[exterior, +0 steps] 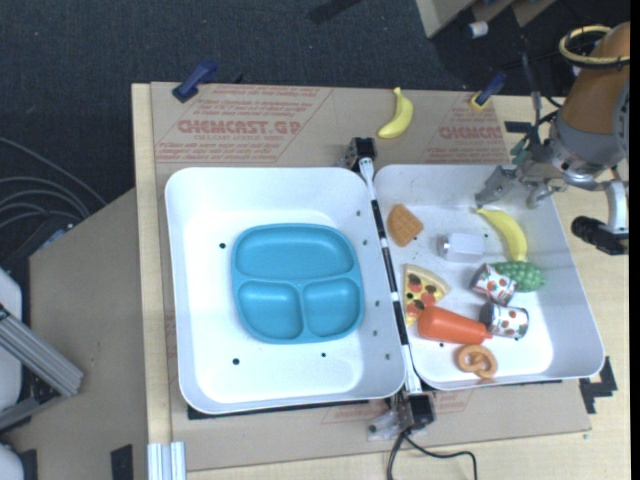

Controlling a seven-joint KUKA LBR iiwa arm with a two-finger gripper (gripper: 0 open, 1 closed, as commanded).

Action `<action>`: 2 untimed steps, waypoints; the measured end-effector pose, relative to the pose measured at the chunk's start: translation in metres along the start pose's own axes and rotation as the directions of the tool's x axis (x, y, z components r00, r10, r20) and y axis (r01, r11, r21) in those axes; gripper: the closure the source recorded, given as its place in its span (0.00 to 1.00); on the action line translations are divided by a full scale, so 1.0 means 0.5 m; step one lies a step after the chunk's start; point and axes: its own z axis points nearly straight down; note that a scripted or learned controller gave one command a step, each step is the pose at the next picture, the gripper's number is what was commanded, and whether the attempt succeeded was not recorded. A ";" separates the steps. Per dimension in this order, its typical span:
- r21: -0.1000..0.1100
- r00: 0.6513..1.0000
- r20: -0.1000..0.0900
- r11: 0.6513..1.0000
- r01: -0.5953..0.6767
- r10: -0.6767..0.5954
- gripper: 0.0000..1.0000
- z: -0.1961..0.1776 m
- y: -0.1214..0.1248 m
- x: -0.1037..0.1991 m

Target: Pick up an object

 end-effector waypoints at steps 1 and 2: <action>0.007 1.000 -0.016 1.000 0.002 -0.002 0.00 0.055 0.004 0.011; -0.003 1.000 0.000 1.000 0.002 -0.002 1.00 0.035 0.004 0.002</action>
